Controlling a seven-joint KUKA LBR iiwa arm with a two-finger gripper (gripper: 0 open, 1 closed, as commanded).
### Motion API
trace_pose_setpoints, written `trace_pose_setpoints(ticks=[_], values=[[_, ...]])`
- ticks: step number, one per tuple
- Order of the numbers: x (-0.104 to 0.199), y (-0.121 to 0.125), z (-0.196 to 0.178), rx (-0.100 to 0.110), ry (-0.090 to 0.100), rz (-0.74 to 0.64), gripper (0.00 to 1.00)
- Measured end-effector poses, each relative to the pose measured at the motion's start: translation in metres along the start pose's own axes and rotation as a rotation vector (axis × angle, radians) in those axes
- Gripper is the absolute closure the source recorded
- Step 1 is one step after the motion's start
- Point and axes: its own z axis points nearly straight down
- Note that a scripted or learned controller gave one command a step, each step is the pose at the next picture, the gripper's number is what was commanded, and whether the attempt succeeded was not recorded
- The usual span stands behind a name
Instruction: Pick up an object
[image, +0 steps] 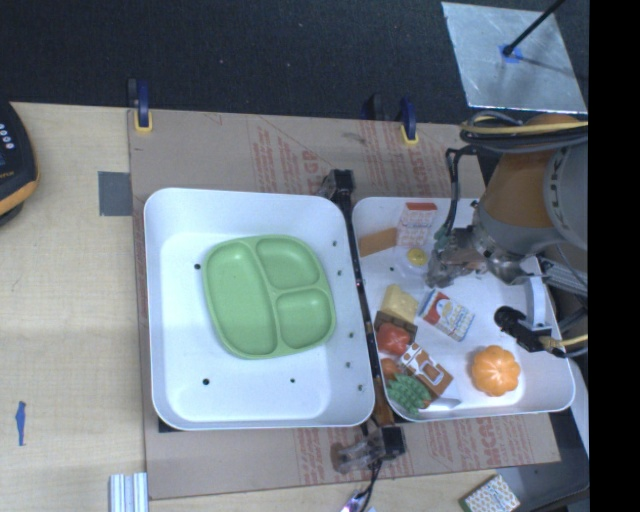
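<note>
two shallow white bins sit side by side on the desk (70, 330). the end effector (455, 262) hangs low in the right bin (560, 395), near its far half; its state cannot be told from this view, and nothing is seen pinched in it.

nearest the camera, below and left of the end effector, lie one green leafy item (405, 390) and one brown packet (428, 368), touching each other. one orange fruit (495, 370) rests below and right of the end effector, apart from the rest. one red item (394, 339) and one yellow block (400, 303) lie to its lower left. one small red-and-white carton (447, 315) lies just below the end effector and is judged the likeliest target. beyond the end effector lie one white-and-orange packet (417, 224) and one tan piece (377, 242).

procedure, as a judgement: centre the end effector over the carton, align across its narrow side, descend until the tips straddle it, close, then lift straight up. avoid brushing the yellow block beside it.

far to the left of the end effector, the left bin (170, 385) holds one green divided tray (268, 295) with three compartments.
</note>
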Motion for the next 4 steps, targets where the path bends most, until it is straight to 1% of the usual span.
trace_pose_setpoints(ticks=[1,2,3,4], values=[[0.000,0.000,0.001,0.001,0.000,-0.001,0.00],[0.008,0.064,0.014,-0.006,0.001,0.001,0.00],[0.017,0.062,0.014,0.000,0.002,0.002,0.00],[0.011,0.062,0.014,-0.003,0.001,0.003,0.00]])
